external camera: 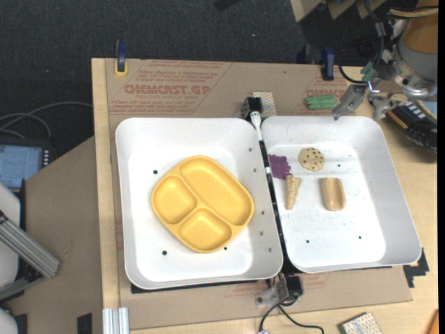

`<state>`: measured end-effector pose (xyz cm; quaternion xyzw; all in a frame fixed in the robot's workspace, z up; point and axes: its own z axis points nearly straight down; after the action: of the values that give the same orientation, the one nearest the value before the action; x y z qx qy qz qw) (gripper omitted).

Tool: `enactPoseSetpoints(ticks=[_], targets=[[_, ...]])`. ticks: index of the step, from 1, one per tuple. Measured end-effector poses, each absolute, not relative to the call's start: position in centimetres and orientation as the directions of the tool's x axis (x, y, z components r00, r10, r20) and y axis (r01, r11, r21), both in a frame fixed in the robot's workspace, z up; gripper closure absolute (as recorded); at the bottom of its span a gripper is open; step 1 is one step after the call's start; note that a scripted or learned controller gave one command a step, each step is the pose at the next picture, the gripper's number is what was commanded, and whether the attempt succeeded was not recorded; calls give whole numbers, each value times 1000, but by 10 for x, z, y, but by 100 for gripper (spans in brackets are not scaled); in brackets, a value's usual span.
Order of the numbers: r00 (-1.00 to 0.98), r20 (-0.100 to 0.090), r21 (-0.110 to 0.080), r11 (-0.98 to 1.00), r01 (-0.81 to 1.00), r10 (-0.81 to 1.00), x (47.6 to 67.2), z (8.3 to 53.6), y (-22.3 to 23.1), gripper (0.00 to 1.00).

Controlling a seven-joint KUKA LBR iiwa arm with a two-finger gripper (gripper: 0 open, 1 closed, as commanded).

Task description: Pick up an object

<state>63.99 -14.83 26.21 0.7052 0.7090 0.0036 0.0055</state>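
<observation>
The gripper [345, 107] hangs above the far rim of the right bin [389, 235], off the pieces, and whether its jaws are apart cannot be told. The cookie [311, 158], bread roll [333, 193], cone [291, 190] and purple piece [279, 165] lie loose and separate there, each likely reachable from above. The yellow tray [201, 202] sits alone in the left bin [135, 186].

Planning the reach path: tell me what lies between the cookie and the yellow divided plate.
In the camera view, the purple piece and the bins' adjoining rims lie between the cookie and yellow divided plate.
</observation>
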Motion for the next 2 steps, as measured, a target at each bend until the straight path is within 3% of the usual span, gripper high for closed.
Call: enactPoseSetpoints(ticks=[1, 2], targets=[[-2, 1, -3, 2, 1000, 1000, 649, 227, -137, 0], [-2, 3, -9, 2, 1000, 1000, 645, 76, -118, 0]])
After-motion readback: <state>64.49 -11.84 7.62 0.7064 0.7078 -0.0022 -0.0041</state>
